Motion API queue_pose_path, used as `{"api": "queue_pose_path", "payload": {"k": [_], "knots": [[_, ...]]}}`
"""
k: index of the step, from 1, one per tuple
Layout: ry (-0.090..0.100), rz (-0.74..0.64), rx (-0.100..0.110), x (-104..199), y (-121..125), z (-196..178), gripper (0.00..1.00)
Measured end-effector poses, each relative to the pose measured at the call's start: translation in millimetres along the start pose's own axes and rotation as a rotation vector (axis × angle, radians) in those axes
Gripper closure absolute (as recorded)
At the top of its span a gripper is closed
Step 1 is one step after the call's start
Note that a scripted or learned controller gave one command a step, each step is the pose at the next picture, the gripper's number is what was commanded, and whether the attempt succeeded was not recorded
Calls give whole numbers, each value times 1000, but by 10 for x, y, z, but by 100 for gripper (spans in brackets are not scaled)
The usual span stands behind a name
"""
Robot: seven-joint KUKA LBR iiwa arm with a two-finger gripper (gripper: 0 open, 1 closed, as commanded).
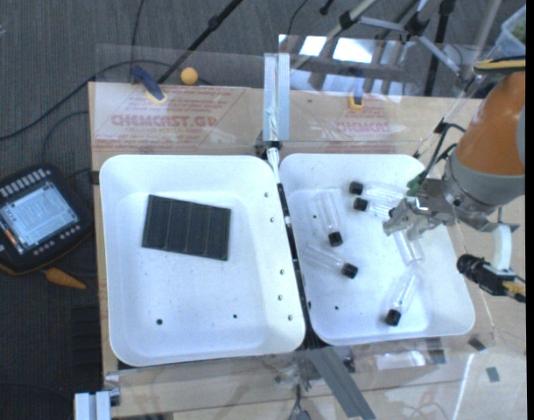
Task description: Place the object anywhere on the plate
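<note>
Capped tube (pixel 400 300) lies lower right; gripper (pixel 411 220) hovers right of centre, claw state indeterminable; clear tubes easily missed; dark plate (pixel 186 227) far left.

A rounded orange band (pixel 503 116) is seen above a grey wrist section (pixel 488 182) on the arm. A metallic silver claw (pixel 405 219) of angular plates is mounted below the wrist. Thin dark cables (pixel 442 138), with a small green detail, are routed alongside the wrist.
</note>
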State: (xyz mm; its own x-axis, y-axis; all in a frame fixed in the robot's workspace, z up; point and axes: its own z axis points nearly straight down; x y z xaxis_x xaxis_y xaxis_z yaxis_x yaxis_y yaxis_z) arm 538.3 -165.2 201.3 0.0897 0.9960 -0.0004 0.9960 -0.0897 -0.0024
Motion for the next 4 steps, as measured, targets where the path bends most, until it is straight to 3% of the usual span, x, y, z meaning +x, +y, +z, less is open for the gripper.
{"api": "queue_pose_path", "payload": {"k": [1, 2, 3, 4], "knots": [[-3, -39, -2, 652, 904, -1785, 100], [-3, -224, -2, 895, 357, -2328, 100], [-2, -252, -1, 1392, -364, -2326, 100], [-2, -147, -1, 2038, -331, -2321, 100]]}}
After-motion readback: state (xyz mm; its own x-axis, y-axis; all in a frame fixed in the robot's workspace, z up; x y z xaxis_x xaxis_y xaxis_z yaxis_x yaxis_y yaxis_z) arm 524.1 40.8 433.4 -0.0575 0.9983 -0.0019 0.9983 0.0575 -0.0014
